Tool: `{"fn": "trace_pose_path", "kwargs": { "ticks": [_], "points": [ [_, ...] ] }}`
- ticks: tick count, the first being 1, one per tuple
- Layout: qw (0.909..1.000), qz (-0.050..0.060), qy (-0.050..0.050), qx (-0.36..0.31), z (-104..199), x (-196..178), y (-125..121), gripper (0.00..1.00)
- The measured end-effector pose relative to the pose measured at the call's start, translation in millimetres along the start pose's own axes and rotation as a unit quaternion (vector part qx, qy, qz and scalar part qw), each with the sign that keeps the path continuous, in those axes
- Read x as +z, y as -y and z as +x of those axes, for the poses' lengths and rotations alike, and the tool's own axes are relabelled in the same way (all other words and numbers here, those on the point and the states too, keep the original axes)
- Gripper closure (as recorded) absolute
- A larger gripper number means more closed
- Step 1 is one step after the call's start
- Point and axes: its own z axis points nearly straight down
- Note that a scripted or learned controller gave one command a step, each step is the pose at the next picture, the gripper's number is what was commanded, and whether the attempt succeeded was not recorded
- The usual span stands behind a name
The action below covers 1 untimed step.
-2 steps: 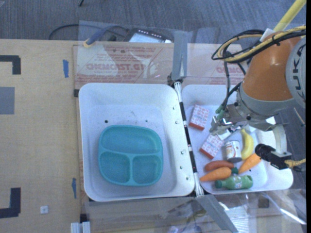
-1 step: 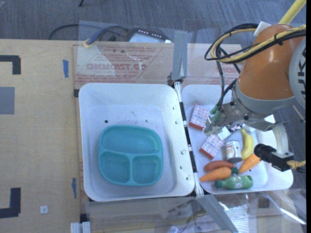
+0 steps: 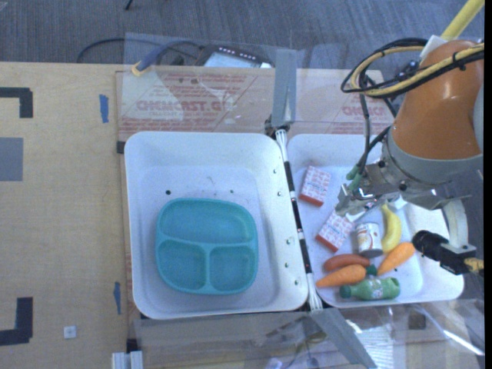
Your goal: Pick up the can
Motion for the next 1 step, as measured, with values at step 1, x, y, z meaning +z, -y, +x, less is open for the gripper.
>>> {"fn": "trace_pose_path", "kwargs": {
  "ticks": [1],
  "points": [
    [0.9995, 0.001, -0.001, 0.031, -83.0, 125.6, 27.8, 1.0]
  ]
}}
